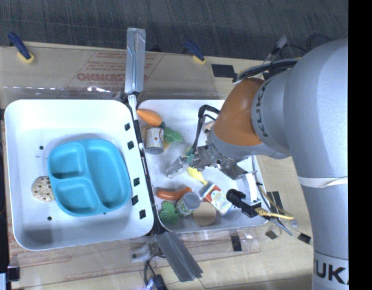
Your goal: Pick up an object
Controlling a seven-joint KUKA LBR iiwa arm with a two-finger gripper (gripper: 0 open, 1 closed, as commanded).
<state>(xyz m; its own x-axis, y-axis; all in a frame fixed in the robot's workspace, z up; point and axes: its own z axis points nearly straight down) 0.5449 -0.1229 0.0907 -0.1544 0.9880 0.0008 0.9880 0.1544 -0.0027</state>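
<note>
Two shallow white bins are seen side by side on the tabletop (65, 65). In the left bin (23, 122) a blue divided plate (86, 177) is laid near the middle, and a round speckled cookie (42, 189) is tucked against the plate's left edge. The right bin (183, 109) is crowded with small things. An orange carrot (150, 117) is found at its upper left corner, with a small tin can (154, 139) on its side just below it and a green leafy piece (173, 136) touching the can's right side. Along the lower wall a red sausage (173, 193), a green vegetable (168, 211), a second can (187, 204), a tan round item (204, 214) and a white and red packet (217, 199) are bunched close together. The grey arm (307, 119) is reached in from the right, its orange band (237, 113) poised over the right bin, and the jaws are lowered into the middle of that bin. A yellow piece (197, 174) is seen just beneath them, and a silvery item (174, 167) lies just to their left. Whether the jaws are spread or pressed together cannot be told, as they are blurred against the clutter, and nothing can be made out between them. Every loose object is seen resting in a bin
</note>
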